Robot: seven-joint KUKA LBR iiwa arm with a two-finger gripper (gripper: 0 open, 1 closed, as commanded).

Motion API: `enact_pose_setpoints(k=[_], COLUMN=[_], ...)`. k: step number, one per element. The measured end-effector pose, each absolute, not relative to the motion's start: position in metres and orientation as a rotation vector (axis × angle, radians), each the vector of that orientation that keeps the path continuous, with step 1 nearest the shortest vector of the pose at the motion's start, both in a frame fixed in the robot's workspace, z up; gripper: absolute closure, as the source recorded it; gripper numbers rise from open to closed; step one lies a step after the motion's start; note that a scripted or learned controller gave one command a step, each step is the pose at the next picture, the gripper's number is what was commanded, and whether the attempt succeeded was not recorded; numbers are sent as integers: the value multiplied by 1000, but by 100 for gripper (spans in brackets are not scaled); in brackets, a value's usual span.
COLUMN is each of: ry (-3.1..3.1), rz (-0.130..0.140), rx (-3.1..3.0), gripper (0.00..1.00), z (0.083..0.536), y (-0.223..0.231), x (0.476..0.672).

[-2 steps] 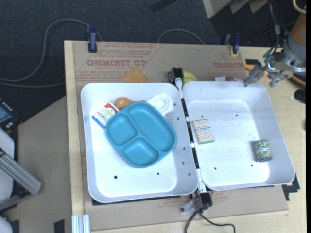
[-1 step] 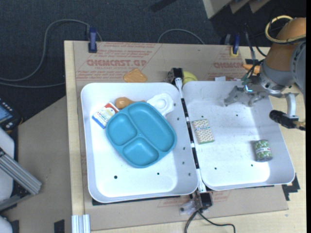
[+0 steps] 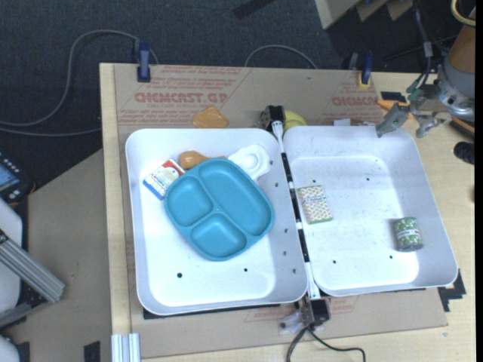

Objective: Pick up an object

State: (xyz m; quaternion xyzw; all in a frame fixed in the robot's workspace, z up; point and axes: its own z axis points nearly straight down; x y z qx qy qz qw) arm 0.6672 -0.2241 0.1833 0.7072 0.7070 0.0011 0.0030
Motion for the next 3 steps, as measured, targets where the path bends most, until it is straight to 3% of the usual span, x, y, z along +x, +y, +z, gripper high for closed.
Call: enact_pose_setpoints(k=[1, 2, 3], ry=[2232, 2214, 2242], rz=[5, 6, 6], rx=[2229, 2215, 2235], gripper=[0, 0, 0], z=[86, 208, 81], y=[-212, -224, -212], x=[667, 668, 666])
